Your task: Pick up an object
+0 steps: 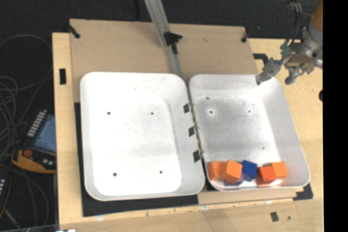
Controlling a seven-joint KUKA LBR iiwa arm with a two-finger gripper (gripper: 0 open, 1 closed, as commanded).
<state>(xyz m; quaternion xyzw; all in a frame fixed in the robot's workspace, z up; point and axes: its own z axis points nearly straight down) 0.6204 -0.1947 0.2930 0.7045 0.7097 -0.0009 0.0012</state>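
Resting on a wooden bench [130, 46], two white bins [133, 133] sit side by side.

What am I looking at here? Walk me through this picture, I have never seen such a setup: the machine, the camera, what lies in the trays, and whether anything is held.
One camera, fixed above a bench, looks down at a slant. Two shallow white bins sit side by side: the left bin and the right bin. The machine is a robot arm reaching in from the right; its tool, two fingers spread apart, hangs over the right bin's far right corner. Nothing sits between them. Along that bin's near edge lie small blocks: orange blocks, a blue block, and more orange ones. The job is to pick one up.
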